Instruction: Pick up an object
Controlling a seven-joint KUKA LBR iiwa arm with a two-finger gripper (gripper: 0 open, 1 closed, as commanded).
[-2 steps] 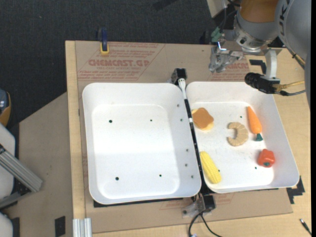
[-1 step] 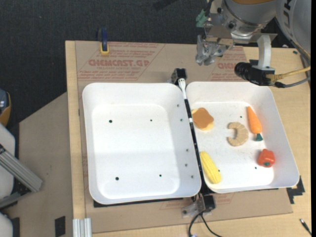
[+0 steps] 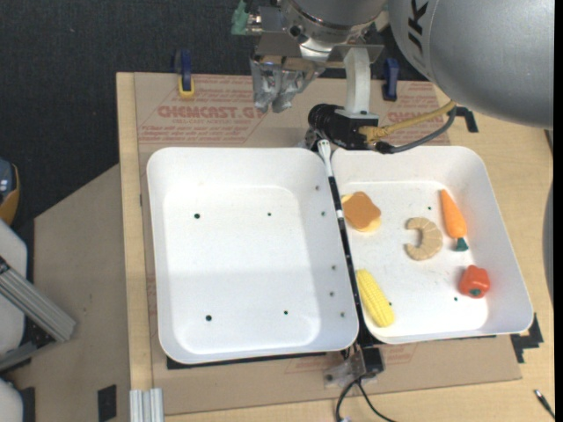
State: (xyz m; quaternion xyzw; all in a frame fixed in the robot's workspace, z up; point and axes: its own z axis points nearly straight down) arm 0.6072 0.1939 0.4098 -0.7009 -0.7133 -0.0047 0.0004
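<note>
On the left side, the left bin [image 3: 237, 262] is sitting there with just bare white floor and a few dark dots showing. Right next to it, edges touching along the middle seam, the right bin [image 3: 493, 236] is carrying all the goods: an orange bun-like piece [image 3: 361, 212] up near the seam, a yellow corn cob [image 3: 374, 297] lying along the seam lower down, a tan crescent [image 3: 424, 238] in the middle, an orange carrot [image 3: 453, 217] toward the far wall, and a red pepper [image 3: 473, 280] below it. The pincer [image 3: 277, 90] is hanging above the brown surface [image 3: 211, 112] behind the bins, well apart from all the items, nothing between its fingers, which are looking narrow. Loads of open room is sitting between the crescent and the corn.
</note>
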